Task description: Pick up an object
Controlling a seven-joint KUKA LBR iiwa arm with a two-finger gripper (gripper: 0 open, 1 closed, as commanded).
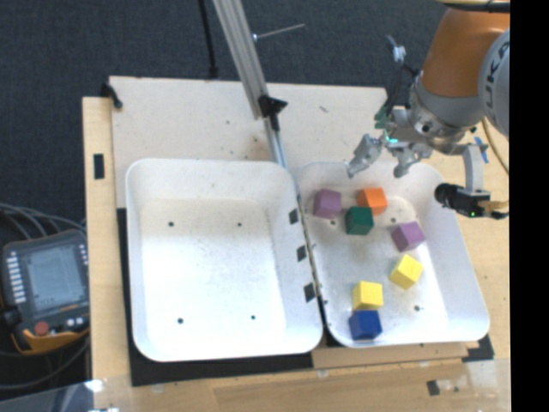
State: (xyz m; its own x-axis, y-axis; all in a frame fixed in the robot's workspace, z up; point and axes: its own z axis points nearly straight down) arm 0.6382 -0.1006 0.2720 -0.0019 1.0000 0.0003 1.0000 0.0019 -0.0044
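Fingers (pixel 364 156) of my gripper (pixel 382 160) stand spread apart, holding and touching nothing, above the right bin's (pixel 467 299) far rim, with the orange cube (pixel 372 199) just below them.

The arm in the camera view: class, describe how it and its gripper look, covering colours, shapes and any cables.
The arm is thick and rounded, with a broad orange band above a grey metallic wrist. The gripper has two slim grey fingers splayed apart, with a small green light glowing at their base. Thin cables run beside the wrist, and a black part sticks out at the side.
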